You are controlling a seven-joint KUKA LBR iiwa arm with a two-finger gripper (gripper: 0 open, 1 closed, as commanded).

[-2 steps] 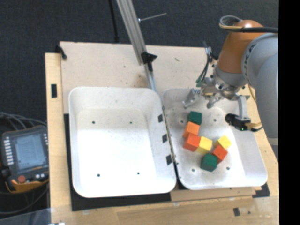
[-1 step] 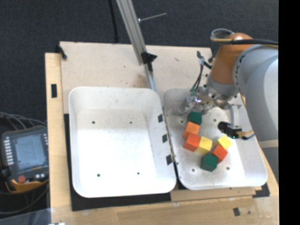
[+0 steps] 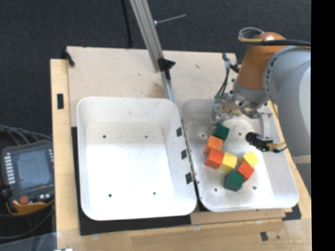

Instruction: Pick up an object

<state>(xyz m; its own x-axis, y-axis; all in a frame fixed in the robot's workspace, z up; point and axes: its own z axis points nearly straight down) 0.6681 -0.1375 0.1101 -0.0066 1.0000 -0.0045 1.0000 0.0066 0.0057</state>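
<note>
Starting with the grey arm (image 3: 290, 88), looming closest to the lens and reaching in from the right, orange band (image 3: 256, 61) sitting above the wrist. Following it down to the gripper (image 3: 226, 111), hanging over the far part of the right bin (image 3: 282, 192), just above the dark green cube (image 3: 221, 132); not being able to tell whether released or clenched, and seeing nothing held. Finding the rest of the blocks clustered just below: an orange cube (image 3: 214, 143) touching the dark green one, a red-orange cube (image 3: 213, 160) and a yellow cube (image 3: 229, 161) pressed together, then another yellow block (image 3: 251, 158), a second red-orange block (image 3: 245, 170) and a larger green cube (image 3: 234, 181). Judging the risk: descending onto such a tight pile, probably nudging a neighbour or closing on two at once and losing both. Worrying too about the dividing rim (image 3: 184, 140) between bins and the slanted aluminium post (image 3: 149, 30) lying close to the left. Noting open floor toward the right bin's near corner, and plenty of room across the left bin (image 3: 131, 156).
</note>
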